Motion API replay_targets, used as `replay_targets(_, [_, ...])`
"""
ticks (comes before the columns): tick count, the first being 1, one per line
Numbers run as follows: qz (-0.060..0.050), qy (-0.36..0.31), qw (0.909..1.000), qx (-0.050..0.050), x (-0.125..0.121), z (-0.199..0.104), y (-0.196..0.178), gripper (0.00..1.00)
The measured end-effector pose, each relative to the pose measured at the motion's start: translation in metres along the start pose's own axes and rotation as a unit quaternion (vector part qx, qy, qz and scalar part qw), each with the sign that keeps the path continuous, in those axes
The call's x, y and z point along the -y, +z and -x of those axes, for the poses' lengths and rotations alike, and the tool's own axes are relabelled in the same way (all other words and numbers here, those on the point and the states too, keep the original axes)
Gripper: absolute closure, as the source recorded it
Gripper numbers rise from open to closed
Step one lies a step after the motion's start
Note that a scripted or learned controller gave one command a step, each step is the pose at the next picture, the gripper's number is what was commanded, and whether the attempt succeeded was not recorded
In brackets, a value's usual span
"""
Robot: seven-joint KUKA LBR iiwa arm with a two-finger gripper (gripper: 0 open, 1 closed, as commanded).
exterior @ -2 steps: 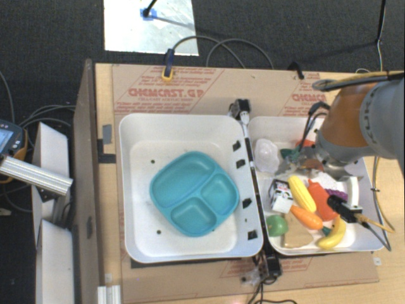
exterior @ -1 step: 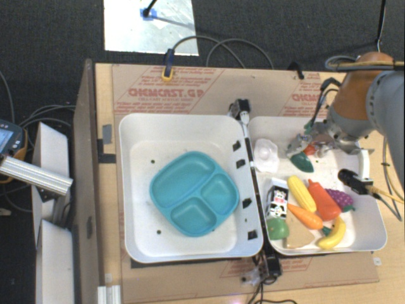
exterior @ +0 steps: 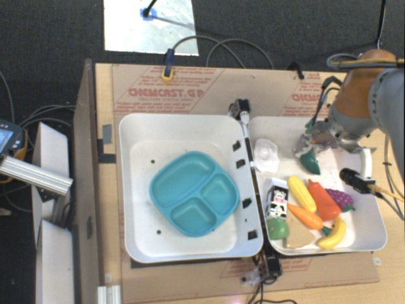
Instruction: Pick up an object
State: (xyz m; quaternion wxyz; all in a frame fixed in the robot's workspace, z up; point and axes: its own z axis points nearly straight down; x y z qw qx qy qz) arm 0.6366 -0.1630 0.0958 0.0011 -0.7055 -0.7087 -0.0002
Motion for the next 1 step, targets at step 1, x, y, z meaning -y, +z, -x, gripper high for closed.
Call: replay_targets(1, [0.004, -0.003, 1.0000, 0.000, 0.0139, -0.0634, -0.0877, 1.00])
